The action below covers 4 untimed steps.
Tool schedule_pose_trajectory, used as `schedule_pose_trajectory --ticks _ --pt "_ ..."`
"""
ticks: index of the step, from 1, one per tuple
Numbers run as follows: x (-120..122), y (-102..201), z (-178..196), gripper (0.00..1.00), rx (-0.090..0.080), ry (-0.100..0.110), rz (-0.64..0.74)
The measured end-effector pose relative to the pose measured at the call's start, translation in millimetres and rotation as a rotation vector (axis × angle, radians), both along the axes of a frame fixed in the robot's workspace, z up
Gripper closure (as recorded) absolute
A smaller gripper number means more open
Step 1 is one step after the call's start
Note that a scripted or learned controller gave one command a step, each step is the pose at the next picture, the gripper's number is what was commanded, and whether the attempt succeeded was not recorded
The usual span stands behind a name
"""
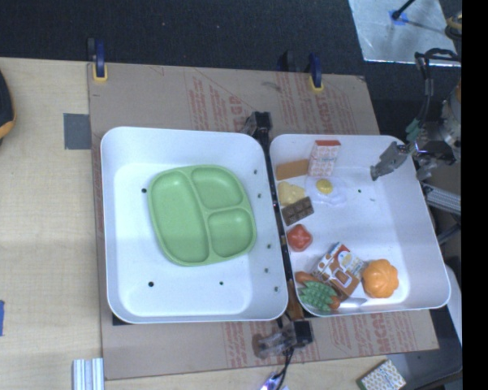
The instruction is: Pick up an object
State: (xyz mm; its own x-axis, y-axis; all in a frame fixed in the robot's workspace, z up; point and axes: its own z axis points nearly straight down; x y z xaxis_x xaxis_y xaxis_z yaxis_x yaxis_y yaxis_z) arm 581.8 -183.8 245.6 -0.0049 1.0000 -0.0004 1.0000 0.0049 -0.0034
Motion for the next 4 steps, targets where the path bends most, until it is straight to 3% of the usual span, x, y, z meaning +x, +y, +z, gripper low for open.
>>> schedule_pose_trajectory --ticks 1,2,3,4 --pt "-102 16 -70 0.00 0.006 0.015 -0.001" --pt "-97 14 -56 1.00 0.000 0.002 0.002" --pt "-106 54 -30 1.00 0.000 -0.003 0.004" --pt "-93 109 -55 1.00 0.003 0.003 0.006"
